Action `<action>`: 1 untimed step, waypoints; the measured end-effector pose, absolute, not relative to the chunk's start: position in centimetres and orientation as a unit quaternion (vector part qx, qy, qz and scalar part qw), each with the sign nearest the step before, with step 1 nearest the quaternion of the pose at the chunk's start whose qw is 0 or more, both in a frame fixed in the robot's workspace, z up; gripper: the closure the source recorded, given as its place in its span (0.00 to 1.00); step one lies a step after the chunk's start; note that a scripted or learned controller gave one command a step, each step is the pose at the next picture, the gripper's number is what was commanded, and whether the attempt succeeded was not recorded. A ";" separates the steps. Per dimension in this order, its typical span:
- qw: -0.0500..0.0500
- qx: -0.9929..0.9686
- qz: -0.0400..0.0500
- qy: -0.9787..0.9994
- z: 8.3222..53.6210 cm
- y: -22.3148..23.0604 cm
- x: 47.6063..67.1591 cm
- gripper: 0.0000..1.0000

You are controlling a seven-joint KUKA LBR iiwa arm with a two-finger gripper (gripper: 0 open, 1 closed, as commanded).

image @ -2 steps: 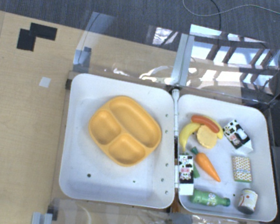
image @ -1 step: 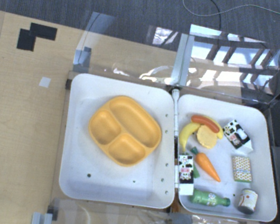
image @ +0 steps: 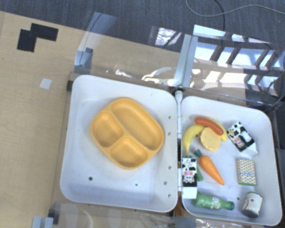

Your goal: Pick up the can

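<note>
Can (image: 251, 204) stands in the near right corner of the right bin (image: 278, 162), close to both the near rim and the right wall. It appears upright, long axis vertical, seen from above at a slant; label is too small to read

Just left of it lies a green bottle (image: 214, 202) on its side, cap end pointing toward the can, a small gap between them. Just beyond the can: a tan cracker-like packet (image: 245, 171), apart from it

Judgement: arm enters from the right, so the can is the nearest item to its approach; the corner walls and the bottle limit clearance, so a top-down grasp seems likely

Farther: carrot (image: 212, 169), banana (image: 189, 137), two cow-print cartons (image: 189, 172). Left bin holds a yellow divided plate (image: 127, 132)

Jaw state: cannot tell
</note>
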State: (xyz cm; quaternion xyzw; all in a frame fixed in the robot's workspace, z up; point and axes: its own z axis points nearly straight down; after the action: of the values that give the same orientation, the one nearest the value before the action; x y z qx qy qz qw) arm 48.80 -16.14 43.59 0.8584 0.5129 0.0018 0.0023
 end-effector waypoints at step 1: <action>0.002 0.903 0.002 0.430 36.4 -15.0 48.8 0.00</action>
State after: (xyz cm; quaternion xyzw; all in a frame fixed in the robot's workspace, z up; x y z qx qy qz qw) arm 48.81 -14.99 36.36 0.9028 0.4301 0.0016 0.0016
